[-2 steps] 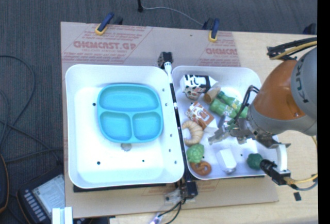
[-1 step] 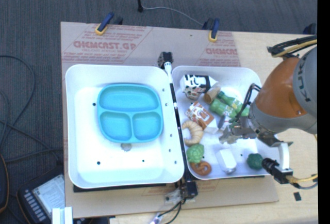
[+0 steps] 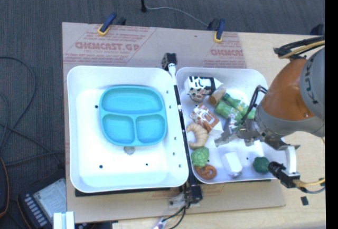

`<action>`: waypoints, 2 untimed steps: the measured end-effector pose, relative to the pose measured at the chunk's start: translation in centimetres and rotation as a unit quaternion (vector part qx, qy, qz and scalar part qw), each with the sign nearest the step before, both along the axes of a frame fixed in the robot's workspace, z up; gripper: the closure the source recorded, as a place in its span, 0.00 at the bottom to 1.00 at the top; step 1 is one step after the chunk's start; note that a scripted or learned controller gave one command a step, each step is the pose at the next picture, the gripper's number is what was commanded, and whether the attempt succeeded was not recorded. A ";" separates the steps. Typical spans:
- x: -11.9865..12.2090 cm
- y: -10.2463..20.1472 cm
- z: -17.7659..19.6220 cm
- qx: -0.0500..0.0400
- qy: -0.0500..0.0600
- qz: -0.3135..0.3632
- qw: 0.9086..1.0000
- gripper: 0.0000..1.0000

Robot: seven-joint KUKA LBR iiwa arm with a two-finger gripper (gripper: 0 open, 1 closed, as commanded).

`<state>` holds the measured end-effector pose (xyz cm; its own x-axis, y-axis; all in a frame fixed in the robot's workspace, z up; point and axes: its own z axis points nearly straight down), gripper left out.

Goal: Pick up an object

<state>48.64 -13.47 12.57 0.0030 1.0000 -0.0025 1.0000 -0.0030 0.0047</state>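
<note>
The gripper (image 3: 228, 135) is positioned low over the right bin (image 3: 253, 74), presumably to select from the toy food (image 3: 203, 120) heaped there, though whether anything is pinched cannot be told; the blue tray (image 3: 133, 115) occupies the left bin (image 3: 84, 80).

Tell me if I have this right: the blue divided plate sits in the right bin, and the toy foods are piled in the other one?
Not quite. The camera view shows the blue divided plate in the left bin. The toy foods, such as the croissant, are piled in the right bin, where the gripper is.
</note>
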 end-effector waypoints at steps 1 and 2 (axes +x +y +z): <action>-0.2 2.9 -3.9 -0.001 0.001 0.000 1.000 0.00; 0.0 2.9 -2.7 0.000 -0.002 0.000 1.000 1.00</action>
